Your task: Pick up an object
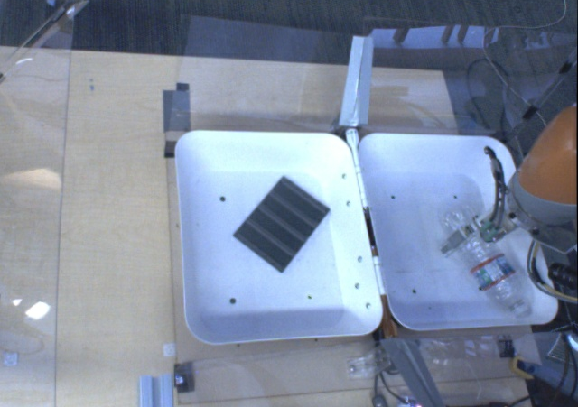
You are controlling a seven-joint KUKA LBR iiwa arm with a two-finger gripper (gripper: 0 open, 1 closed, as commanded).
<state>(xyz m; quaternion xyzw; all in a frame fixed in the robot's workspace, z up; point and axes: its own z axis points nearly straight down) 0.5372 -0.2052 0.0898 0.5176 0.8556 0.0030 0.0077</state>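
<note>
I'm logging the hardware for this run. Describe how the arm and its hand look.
The arm comes in at the right edge as a rounded orange dome above a grey ring. Dark cables loop along its side, with more wiring below it. The hand is small and pale metallic, with a green spot near its base. It is too small and blurred to make out further markings.

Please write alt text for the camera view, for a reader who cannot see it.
The grey arm with an orange band reaches into the right white bin, its gripper low over a clear plastic bottle lying there. A dark ribbed rectangular pad lies flat in the left white bin.
</note>
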